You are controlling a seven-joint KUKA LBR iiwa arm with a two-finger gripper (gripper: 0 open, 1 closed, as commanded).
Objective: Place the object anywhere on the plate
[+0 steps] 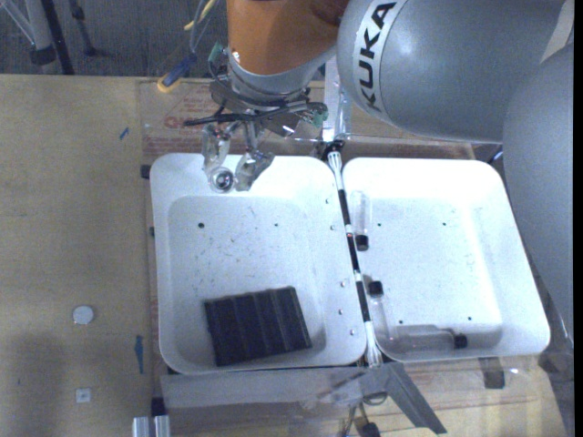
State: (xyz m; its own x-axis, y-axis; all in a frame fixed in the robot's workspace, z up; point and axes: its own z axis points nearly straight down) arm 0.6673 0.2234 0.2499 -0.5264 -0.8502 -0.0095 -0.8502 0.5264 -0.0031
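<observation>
The big grey KUKA arm [455, 53] leans in from the three o'clock side, its orange band [273, 21] sitting high at about twelve o'clock. Below that band the gripper [235, 171] hangs over the far rim of the left bin [173, 244], roughly at eleven o'clock of that bin. Its two fingers [217, 157] point down with a small gap between them, spread apart and clasping nothing; their tips are just above the white floor near the back wall.

The one loose thing in the left bin is a dark ribbed rectangular plate [257, 326], lying flat on the floor toward six o'clock, slightly skewed, its near edge just beside the front wall. It is well apart from the gripper, which is at the opposite end of the bin.

The right bin [483, 244] touches the left one along a shared rim running from twelve to six o'clock. A clear, hard-to-read item [426, 339] lies near its front wall at about six o'clock. Both bins rest on a pale wooden bench [64, 198], with a small round white disc [83, 315] at nine o'clock.
</observation>
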